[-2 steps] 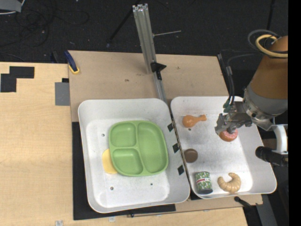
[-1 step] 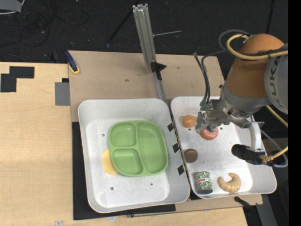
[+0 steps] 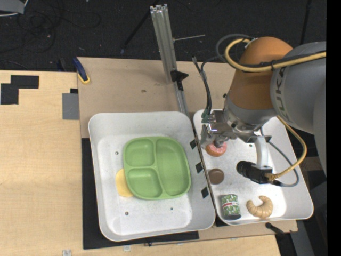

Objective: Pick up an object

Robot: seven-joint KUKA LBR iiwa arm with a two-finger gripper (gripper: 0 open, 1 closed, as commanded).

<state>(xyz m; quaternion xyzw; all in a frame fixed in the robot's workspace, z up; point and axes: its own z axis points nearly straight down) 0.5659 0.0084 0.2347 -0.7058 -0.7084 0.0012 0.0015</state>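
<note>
Camera view, looking down on the bench (image 3: 42, 159) with both white bins. My arm (image 3: 298, 84) comes in from the right edge, orange band (image 3: 258, 73) above the wrist, wrist parked over the right bin (image 3: 298, 207) near its far left corner.

My claw (image 3: 216, 141) points down right at the pink donut (image 3: 216, 149), which sits against the right bin's left wall, toward the far end. Claw is directly over it, looks like contact or near contact, but the wrist hides the tips. Can't tell how wide I'm set, and can't tell if the donut is actually gripped. It looks to be resting on the bin floor.

Rest of the right bin:
- brown round puck (image 3: 216, 176), by the left wall, just nearer the front than the donut, apart from it
- green can (image 3: 230, 206), near the front left corner, upright
- croissant (image 3: 260, 207), near the front edge, just beside the can on its right
- black cylinder piece (image 3: 254, 172) with a yellow cable, mid-bin, part of my rig's hardware

Left bin (image 3: 106, 207):
- green divided plate (image 3: 157, 167), roughly centred, flat on the floor
- yellow item (image 3: 123, 183) tucked partly under the plate's left front edge, only a sliver showing

Aluminium post (image 3: 165, 44) stands at the bench's far edge, between the bins.
</note>
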